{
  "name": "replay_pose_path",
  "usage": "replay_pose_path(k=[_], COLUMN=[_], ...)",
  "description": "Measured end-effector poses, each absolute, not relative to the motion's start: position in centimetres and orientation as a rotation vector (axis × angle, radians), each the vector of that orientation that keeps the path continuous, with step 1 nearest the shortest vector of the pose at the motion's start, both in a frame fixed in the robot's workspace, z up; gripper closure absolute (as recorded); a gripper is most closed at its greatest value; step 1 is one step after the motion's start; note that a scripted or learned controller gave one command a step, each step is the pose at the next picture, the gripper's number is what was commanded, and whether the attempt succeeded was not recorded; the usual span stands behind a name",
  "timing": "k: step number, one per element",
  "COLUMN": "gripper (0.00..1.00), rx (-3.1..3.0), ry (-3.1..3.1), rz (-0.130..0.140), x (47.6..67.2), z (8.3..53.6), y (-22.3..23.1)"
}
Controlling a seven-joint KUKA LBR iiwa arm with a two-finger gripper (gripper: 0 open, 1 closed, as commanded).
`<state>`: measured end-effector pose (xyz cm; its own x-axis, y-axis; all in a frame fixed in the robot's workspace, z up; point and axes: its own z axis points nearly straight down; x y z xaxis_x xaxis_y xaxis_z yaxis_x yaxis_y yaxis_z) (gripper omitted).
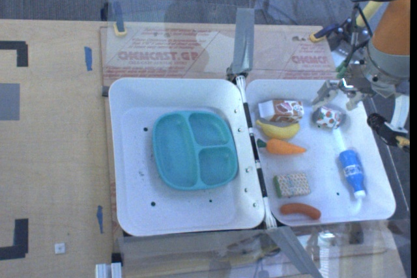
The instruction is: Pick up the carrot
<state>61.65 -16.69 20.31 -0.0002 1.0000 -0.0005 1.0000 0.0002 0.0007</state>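
Banana [279, 129] crowds the carrot [287, 148] above; open floor below it.

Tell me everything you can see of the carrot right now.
The carrot is a small orange piece with a green stub at its left end, smooth and plastic-looking like toy food. It lies flat, tapering to a point at the right, in the right bin near the bin's left wall. The banana lies just above it, very close; contact is unclear. The gripper is up at the bin's far edge, apart from it.
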Motion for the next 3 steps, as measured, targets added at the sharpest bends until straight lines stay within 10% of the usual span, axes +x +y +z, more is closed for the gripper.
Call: replay_pose_path(k=[1, 2, 3], gripper=[0.00, 0.00, 1.00], rx=[2.054, 1.509, 1.509], ry=[2.377, 2.747, 2.742], rz=[0.001, 0.002, 0.008], x=[56.3, 55.9, 56.1], z=[12.5, 8.9, 9.9], y=[-15.0, -10.6, -10.6])
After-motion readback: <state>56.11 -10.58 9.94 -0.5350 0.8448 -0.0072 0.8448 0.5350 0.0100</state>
